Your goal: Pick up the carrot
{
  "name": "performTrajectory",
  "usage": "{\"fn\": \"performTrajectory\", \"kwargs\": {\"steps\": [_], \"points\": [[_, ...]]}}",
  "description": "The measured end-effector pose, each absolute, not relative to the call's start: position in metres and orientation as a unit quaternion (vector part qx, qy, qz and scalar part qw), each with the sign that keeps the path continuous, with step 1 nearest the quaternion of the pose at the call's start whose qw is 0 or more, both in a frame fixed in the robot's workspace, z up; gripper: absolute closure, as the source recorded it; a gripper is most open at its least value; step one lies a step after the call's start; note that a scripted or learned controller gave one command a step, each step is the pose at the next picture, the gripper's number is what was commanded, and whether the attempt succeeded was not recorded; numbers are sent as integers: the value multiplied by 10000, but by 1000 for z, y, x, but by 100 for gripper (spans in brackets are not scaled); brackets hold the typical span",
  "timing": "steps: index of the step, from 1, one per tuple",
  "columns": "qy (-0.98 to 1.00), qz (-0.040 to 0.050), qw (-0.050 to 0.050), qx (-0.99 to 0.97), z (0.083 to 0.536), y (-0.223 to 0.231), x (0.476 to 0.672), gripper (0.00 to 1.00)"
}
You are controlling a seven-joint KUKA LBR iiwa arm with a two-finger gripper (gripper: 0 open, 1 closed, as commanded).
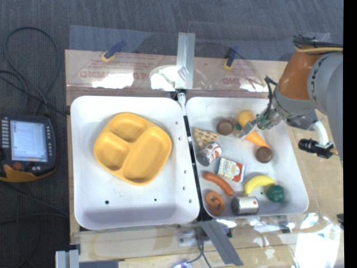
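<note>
The carrot (257, 139) is a short orange wedge lying in the upper middle of the right bin (293, 166). My gripper (245, 128) reaches in from the right and sits low at the carrot's upper-left end, between it and a yellow lemon (245, 117). It looks to be touching or just above the carrot's tip. The carrot rests on the bin floor and is mostly uncovered.
Crowding the right bin are a brown ball (225, 127), a second brown ball (264, 154), a pizza slice (203, 135), a can (209, 153), a small carton (230, 169), a sausage (218, 183), a banana (258, 183) and broccoli (274, 193). The left bin (89, 205) holds a yellow divided plate (132, 147).
</note>
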State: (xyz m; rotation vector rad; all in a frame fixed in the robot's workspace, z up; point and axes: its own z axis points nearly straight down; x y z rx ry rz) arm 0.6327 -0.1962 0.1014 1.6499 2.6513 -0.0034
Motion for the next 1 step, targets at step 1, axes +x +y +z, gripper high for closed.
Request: {"fn": "performTrajectory", "kwargs": {"steps": [1], "points": [[7916,8,53,6111,226,-177,669,100]]}}
